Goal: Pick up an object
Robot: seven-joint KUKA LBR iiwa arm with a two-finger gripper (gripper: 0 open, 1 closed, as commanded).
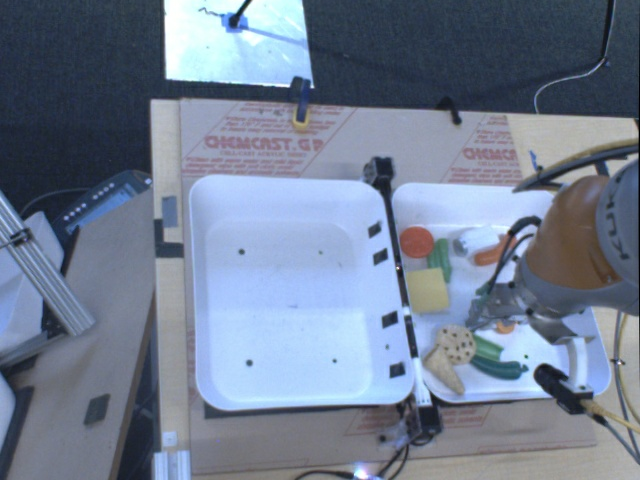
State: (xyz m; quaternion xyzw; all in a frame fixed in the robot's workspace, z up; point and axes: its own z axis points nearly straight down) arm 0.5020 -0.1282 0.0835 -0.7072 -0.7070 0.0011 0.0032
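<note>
The right bin [480, 196] holds several small items. Among them are a red-orange disc [416, 240], a green piece [440, 256], a yellow block [428, 290], an orange carrot-like piece [490, 255] and a white piece [468, 240]. Nearer the front lie a speckled cookie-like disc [455, 343], a tan wedge [445, 373] and two green pieces [497, 367]. My gripper [487, 314] is low in this bin, just right of the yellow block and above the green pieces. The wrist hides whatever lies under it.
The left bin [215, 208] sits beside the right one, and a black clipped divider [392, 258] runs between them. The arm's orange band [580, 233] overhangs the right bin's right side. A cable [570, 78] trails at the back right.
</note>
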